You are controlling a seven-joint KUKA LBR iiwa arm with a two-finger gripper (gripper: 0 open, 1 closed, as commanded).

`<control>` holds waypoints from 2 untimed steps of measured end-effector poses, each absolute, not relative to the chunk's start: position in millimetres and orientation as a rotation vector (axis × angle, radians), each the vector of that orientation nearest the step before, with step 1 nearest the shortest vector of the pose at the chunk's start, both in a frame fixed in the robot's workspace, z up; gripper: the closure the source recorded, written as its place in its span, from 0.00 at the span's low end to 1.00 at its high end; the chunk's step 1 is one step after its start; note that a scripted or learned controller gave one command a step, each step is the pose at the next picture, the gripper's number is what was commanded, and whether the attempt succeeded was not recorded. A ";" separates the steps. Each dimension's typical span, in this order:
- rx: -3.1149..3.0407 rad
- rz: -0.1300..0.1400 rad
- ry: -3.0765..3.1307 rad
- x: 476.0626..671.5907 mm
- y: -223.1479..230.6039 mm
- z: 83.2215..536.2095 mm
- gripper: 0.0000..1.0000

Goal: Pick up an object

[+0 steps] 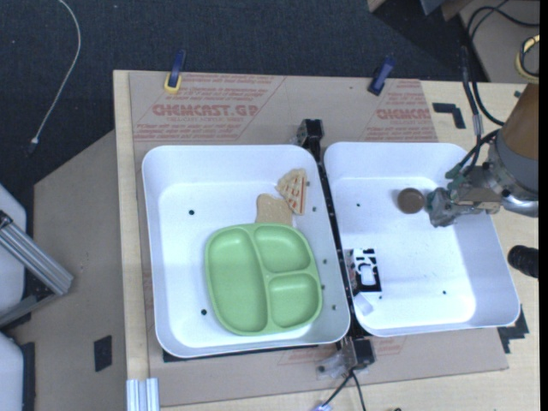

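Note:
A small round brown object (411, 200) lies on the floor of the right bin (402, 306), toward its back. My gripper (441, 210) hangs just to the right of it, close to its edge, low over the bin floor. In the left bin (171, 229) a green three-compartment plate (261, 278) lies flat. Beyond the plate rest a tan flat piece (272, 209) and a waffle-patterned wedge (294, 189) with a red edge.
A black-and-white tag (366, 270) sits at the right bin's left wall. A black clamp (310, 131) joins the bins at the back. Blue and yellow clips (175, 71) hold the cardboard sheet at its far edge. Cables hang at the right.

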State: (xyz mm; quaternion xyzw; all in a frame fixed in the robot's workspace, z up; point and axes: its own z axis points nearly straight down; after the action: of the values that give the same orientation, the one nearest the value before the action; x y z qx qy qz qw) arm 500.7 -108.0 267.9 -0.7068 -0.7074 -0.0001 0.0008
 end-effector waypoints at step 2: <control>-2.213 -0.002 -2.227 540.3 5.5 238.1 1.00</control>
State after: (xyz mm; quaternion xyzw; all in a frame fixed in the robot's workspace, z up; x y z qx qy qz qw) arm 540.3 5.5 238.1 -0.7048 -0.7094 -0.0005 0.0010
